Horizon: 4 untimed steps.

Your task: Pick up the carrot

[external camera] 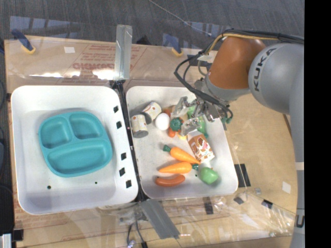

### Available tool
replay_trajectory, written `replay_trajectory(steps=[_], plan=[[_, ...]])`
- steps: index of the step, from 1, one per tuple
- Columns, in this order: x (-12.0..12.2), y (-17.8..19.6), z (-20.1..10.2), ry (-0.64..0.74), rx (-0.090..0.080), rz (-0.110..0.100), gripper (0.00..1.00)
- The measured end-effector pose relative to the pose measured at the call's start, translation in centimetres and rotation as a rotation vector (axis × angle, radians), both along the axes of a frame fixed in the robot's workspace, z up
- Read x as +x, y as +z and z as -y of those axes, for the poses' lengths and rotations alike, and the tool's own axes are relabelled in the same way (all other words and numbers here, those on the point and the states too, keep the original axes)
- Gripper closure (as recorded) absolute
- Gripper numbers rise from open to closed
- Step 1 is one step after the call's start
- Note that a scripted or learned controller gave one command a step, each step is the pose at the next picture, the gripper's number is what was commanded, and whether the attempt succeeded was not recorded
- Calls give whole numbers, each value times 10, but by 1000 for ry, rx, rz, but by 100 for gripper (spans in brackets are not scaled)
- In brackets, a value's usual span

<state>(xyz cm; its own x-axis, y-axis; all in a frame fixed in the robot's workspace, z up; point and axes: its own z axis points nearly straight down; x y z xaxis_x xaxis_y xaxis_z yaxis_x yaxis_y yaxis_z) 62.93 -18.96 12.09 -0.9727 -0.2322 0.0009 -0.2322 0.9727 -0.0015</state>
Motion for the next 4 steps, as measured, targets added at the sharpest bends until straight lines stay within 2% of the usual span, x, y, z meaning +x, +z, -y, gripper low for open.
replay_trajectory(steps=[1, 2, 3, 4], plan=[[-11, -13, 21, -760, 1, 4, 100], [-11, -13, 21, -759, 1, 4, 0], [-63, 19, -27, -538, 2, 3, 0], [-120, -31, -88, -505, 3, -5, 0]])
